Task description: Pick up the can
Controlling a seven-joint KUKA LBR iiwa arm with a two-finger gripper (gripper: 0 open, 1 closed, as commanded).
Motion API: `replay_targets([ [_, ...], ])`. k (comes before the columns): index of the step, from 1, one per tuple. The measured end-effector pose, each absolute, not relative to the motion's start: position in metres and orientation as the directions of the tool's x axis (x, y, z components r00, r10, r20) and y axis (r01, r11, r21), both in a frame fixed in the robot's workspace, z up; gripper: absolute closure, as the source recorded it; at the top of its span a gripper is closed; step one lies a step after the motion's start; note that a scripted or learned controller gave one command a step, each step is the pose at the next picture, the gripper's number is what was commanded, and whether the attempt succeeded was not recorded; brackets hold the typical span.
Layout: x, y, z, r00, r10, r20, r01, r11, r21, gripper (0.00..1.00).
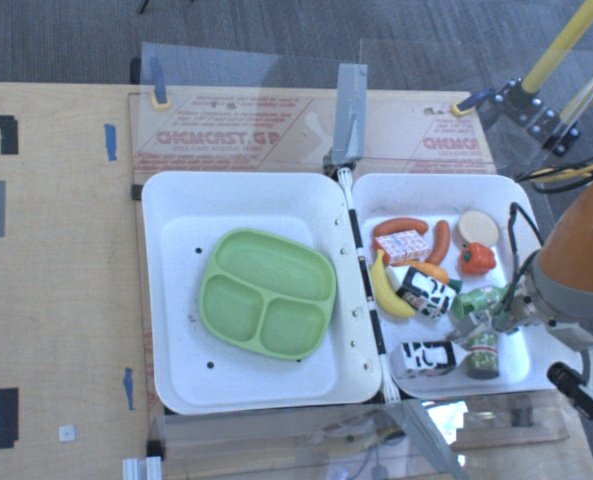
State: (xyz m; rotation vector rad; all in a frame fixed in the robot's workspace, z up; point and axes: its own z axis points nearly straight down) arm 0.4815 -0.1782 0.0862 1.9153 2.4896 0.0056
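Several toy foods lie in the right bin (516, 193). A green can (483, 354) lies near that bin's front right corner. Two black-and-white cans are there as well, one (426, 293) in the middle beside the banana and one (428, 357) at the front. My gripper (484, 322) reaches in from the right and sits low over the green can's upper end, partly hiding it. Next to the gripper lies a green leafy item (473, 301). I see nothing lifted off the bin floor.
The left bin (176, 208) holds a green divided plate (266, 293). In the right bin lie a banana (386, 290), two sausages (400, 226), a pink wafer (400, 246), a tomato (477, 258) and a round bread piece (478, 228). The arm's orange band (581, 238) overhangs the right wall.
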Motion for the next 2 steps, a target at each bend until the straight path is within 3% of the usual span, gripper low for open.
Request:
replay_targets([
  [1,0.483,-0.179,0.096,-0.254,0.967,-0.001,0.967,0.254,0.007,1.00],
  [2,0.483,-0.216,0.087,-0.277,0.961,-0.002,0.961,0.277,0.007,1.00],
])
